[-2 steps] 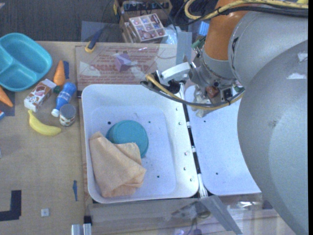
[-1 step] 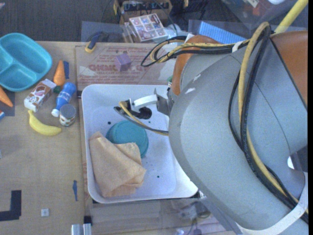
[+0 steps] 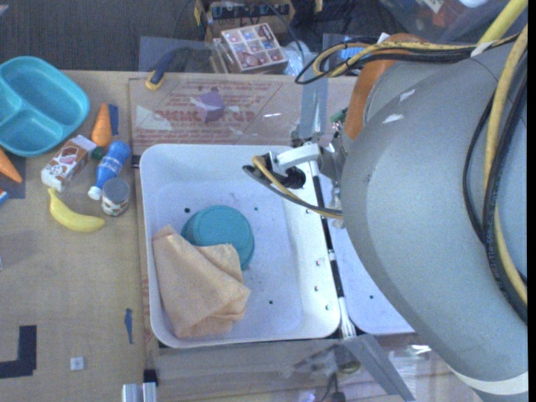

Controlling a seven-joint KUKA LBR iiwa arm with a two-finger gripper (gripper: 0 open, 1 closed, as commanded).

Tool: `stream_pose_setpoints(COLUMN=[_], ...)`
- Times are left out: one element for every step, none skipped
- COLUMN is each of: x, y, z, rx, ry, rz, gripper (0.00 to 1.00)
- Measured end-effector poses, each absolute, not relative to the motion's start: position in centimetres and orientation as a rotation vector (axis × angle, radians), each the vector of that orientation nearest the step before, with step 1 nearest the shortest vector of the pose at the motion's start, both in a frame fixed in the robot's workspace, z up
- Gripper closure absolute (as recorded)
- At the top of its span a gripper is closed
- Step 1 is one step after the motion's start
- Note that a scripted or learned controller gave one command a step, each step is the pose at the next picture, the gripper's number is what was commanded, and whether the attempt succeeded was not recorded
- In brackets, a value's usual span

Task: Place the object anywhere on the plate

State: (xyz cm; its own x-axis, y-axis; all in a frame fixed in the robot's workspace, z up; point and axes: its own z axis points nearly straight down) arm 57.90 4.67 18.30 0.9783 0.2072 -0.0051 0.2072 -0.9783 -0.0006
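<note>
1. From my remote seat, the grey arm (image 3: 435,216) bulks over the right of the view and covers most of the far-right bin (image 3: 373,316).
2. The gripper (image 3: 322,167) sits at the arm's end, above the seam where the two bins meet. The arm's body masks it, so I cannot tell whether it is apart, together or clamped on anything.
3. The teal plate (image 3: 219,229) lies flat in the bin on the view's left (image 3: 159,164), near its middle.
4. The tan cloth (image 3: 199,290), the thing I take as the task's object, lies crumpled in the same bin's near-left corner. Its upper fold overlaps the plate's near edge and the rest rests on the bin floor.
5. The cloth is well apart from the gripper.
6. Outside the bins, on the bench to the left, I see a blue dish (image 3: 38,103), a carrot (image 3: 102,126), a small carton (image 3: 67,162), a blue bottle (image 3: 110,166), a can (image 3: 115,197) and a banana (image 3: 74,216).
</note>
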Motion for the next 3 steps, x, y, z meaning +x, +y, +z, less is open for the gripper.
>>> stream_pose_setpoints(x=[57.1,55.1,52.8], y=[2.6,5.4,9.7], z=[23.4,18.3,13.2], rx=[-3.125,-3.123,-3.125], ry=[-0.326,-0.331,-0.314], rz=[0.007,0.011,0.007], gripper=[1.0,1.0,1.0])
